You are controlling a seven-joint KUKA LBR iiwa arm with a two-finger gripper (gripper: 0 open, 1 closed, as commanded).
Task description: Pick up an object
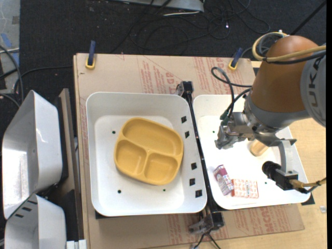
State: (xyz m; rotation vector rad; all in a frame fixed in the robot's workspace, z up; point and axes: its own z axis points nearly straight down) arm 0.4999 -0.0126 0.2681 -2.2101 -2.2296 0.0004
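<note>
Gripper (226,139) hung over the right bin's (207,105) middle as I watched remotely; I could not tell whether it was spread or pinched. A tan block (257,148) lay just beside it. A pink packet (223,179) and a red-dotted card (245,188) sat touching near the front rim. A yellow tray (149,150) sat centred in the left bin (98,191), margins open all around.

white bins: 2 (98,108) (207,104) | yellow divided plate: 1 (149,151) | small pink packet: 1 (223,179) | flat red-patterned packet: 1 (245,188) | tan object: 1 (257,148)
</note>
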